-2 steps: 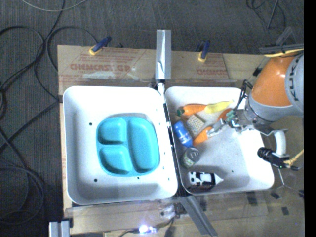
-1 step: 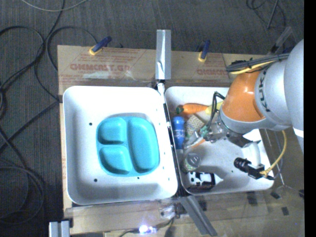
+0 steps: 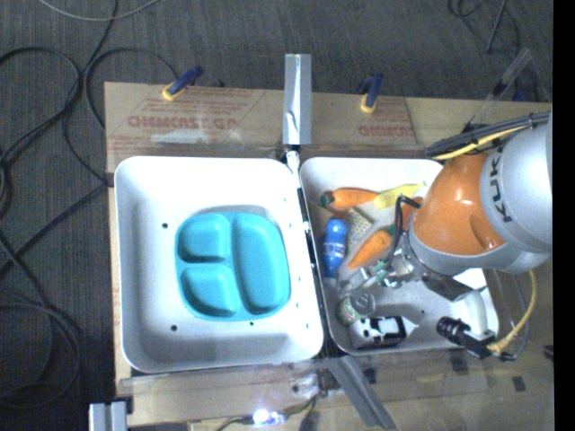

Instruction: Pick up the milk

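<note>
Camera view looks down on two white bins side by side on a cardboard-covered bench. Left bin holds a blue divided tray, three compartments, lying flat near the middle. Right bin is crowded: blue bottle upright-ish along the left wall, one carrot near the back, a second carrot tilted just right of the bottle, something yellow behind them, partly hidden. Arm comes in from the right, orange band and grey wrist covering most of the right bin. Gripper hangs low over the front of that bin; finger state cannot tell, too dark and cluttered. Small white-and-black carton-like item sits at the front of the right bin just below the gripper, likely the milk, label unreadable. Clamps on the bench's back edge, cables on the floor.
</note>
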